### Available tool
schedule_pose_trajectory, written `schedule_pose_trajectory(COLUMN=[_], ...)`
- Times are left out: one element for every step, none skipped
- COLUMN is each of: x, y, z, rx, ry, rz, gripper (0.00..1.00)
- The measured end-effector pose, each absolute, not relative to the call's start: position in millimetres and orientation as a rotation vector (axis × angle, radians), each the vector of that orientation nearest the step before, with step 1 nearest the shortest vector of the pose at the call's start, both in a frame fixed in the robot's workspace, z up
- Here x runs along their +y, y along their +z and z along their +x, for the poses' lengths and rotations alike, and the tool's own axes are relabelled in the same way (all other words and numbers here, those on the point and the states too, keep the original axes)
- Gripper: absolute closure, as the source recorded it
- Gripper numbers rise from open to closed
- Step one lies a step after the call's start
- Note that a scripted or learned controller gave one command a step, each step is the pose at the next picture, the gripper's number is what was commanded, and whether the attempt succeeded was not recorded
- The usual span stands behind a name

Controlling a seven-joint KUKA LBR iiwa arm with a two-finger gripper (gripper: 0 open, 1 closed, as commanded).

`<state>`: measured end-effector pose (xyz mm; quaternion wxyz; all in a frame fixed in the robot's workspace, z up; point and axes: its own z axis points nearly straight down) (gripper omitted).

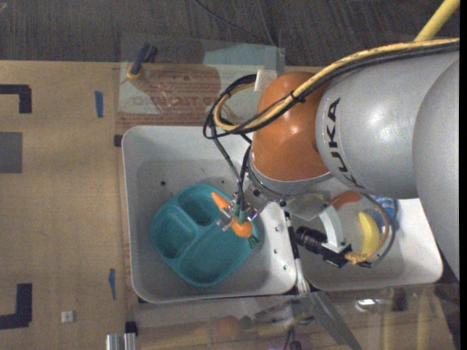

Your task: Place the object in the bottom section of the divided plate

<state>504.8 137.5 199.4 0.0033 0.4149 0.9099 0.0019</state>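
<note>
Over left bin, camera view: gripper (238, 217) sits at the teal divided plate (197, 243) w/ a carrot-like orange object (235, 221) at its tips.

You've got the arm (292, 130) reaching in from the right, wrist pointed down so the tips meet the plate's right rim; orange object w/ green end lies right at the tips, straddling the rim by the sections' meeting point. Fingers appear pinched on it, though it's small & partly hidden. Judgement: it's kept low & near the rim so you can drop it into the bottom section; not released yet. Right bin (408, 268) has a banana (368, 232), well apart, irrelevant.
</note>
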Motion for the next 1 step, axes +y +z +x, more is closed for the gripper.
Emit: schedule_pose_trajectory(x=[137.4], y=[199.4], z=[504.8], rx=[2.852], ry=[0.006], rz=[1.301], gripper=[0.00])
